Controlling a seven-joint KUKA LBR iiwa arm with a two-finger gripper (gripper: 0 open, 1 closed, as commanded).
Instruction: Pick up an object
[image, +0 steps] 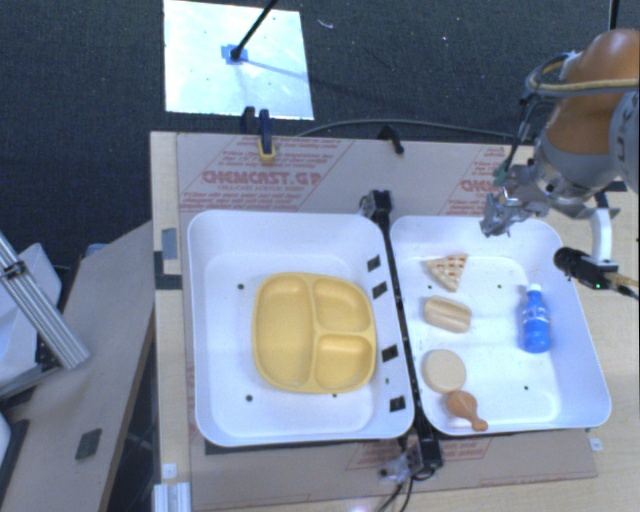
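Landmark: right bin (575, 385), the white shallow bin on the arm's side of the bench; all positions below are given relative to it.
Arm: grey body with orange band, entering from the right edge, above the far right corner of the right bin.
Gripper (497, 222): positioned over the far rim of the right bin, near its far middle, pointing down. No object is seen between its fingers.
Jaw state: cannot be determined; the fingertips are too small and dark to resolve.
Pizza slice (447, 270): toy wedge, in the far left part of the right bin, just below and left of the gripper, clear of it.
Hot dog bun (447, 314): left part of the right bin, just nearer the camera than the pizza slice.
Round biscuit (444, 370): near left part of the right bin, below the hot dog bun.
Drumstick (465, 408): near left corner of the right bin, touching or just beside the round biscuit.
Blue bottle (535, 319): right part of the right bin, lying flat, white cap toward the far side, well apart from the food items.
Left bin (215, 260): adjoins the right bin along its left edge.
Yellow divided plate (313, 331): centred in the left bin, three compartments.
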